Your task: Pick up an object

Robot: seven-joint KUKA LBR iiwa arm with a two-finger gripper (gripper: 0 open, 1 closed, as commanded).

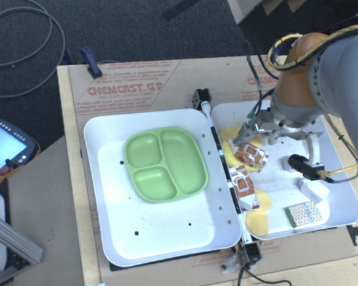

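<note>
— Where is the gripper (257,134)?
— Low in the right bin (335,158), above a red-and-white snack packet (252,154); its grip cannot be told.
— And around it?
— Yellow pieces (257,221) nearer, a green divided plate (166,164) in the left bin (109,194).

The place looked like a robotics lab or test cell rather than a home or shop. A grey industrial arm with an orange band (296,68) reached over a bench topped with printed protective board (125,88), where two shallow white bins (112,237) sat clamped side by side, one holding a green divided tray (166,164) and the other a scatter of small packets (249,158). Loose cables (16,35) trailed across dark carpet, a handheld control pendant with a lit screen (4,150) lay at the left, and aluminium framing (13,235) stood near the bench corner.
</note>
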